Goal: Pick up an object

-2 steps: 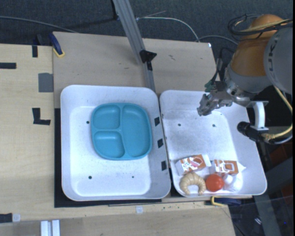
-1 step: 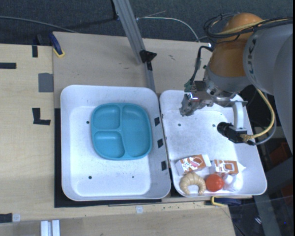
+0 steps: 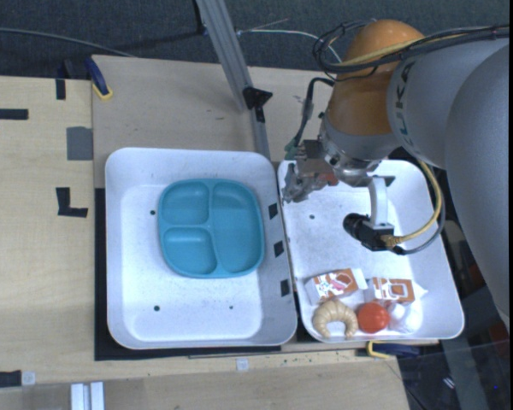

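Observation:
My gripper [image 3: 296,186] hangs over the far left corner of the right bin [image 3: 325,237], close to the wall between the two bins. Nothing shows between its fingers. At the near end of the right bin lie a croissant [image 3: 335,318], a red tomato-like ball [image 3: 373,317] and two orange-and-white packets [image 3: 335,284] [image 3: 395,290]. They sit well below the gripper in the view, apart from it.
The left bin [image 3: 137,306] holds a teal divided plate [image 3: 211,227]. A grey metal post [image 3: 231,49] slants up from behind the bins. A black cable fitting with a yellow cable [image 3: 369,231] hangs from the arm over the right bin.

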`<state>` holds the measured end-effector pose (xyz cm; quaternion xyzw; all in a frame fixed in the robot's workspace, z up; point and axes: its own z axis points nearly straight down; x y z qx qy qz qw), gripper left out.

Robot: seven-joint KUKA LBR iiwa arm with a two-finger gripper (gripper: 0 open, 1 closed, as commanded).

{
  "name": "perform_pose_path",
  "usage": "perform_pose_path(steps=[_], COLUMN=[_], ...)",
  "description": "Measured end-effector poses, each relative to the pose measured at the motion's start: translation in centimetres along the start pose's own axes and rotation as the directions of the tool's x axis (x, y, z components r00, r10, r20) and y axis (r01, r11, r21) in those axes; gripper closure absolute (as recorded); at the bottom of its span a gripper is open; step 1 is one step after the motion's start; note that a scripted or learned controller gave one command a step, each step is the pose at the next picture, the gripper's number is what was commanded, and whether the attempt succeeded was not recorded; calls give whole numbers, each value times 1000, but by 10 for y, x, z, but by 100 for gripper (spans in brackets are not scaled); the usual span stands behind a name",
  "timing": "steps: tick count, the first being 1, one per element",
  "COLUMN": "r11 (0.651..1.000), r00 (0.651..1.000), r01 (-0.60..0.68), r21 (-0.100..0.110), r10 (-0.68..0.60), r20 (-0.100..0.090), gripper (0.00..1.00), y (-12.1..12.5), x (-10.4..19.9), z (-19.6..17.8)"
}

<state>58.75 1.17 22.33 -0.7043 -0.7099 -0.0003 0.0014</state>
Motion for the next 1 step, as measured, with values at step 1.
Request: perform_pose_path(steps=[1], r11=[1000], r00=[1000], r01=[0], r21=[1], r10=[0], r20=[0], gripper=[100], y=[-18], x=[54], z=[-11])
